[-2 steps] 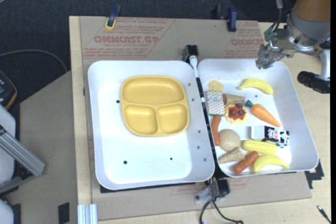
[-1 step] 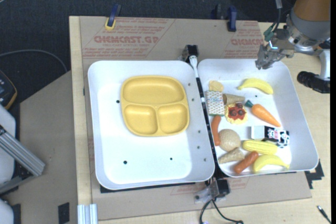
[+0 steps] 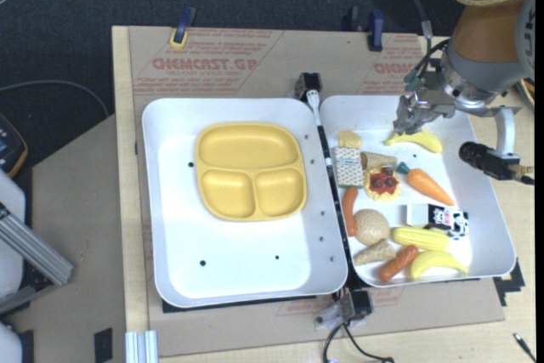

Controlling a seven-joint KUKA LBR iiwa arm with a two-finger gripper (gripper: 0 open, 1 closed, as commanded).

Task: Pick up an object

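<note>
My gripper [image 3: 411, 120] hangs over the far part of the right bin [image 3: 497, 221], directly above the left end of a small yellow banana [image 3: 421, 141]. The view does not show contact with it. Nearby toy foods lie in the same bin: an orange carrot [image 3: 427, 183], a pizza slice [image 3: 382, 179], a cheese wedge [image 3: 349, 138] and a patterned cracker box [image 3: 347, 166].
Closer to the front of the right bin lie an orange sausage [image 3: 350, 211], a tan potato [image 3: 371, 224], a corn cob [image 3: 422, 238], a larger banana [image 3: 438, 265] and a black-and-white block [image 3: 440, 218]. The left bin [image 3: 170, 217] holds a yellow divided tray [image 3: 251, 168].
</note>
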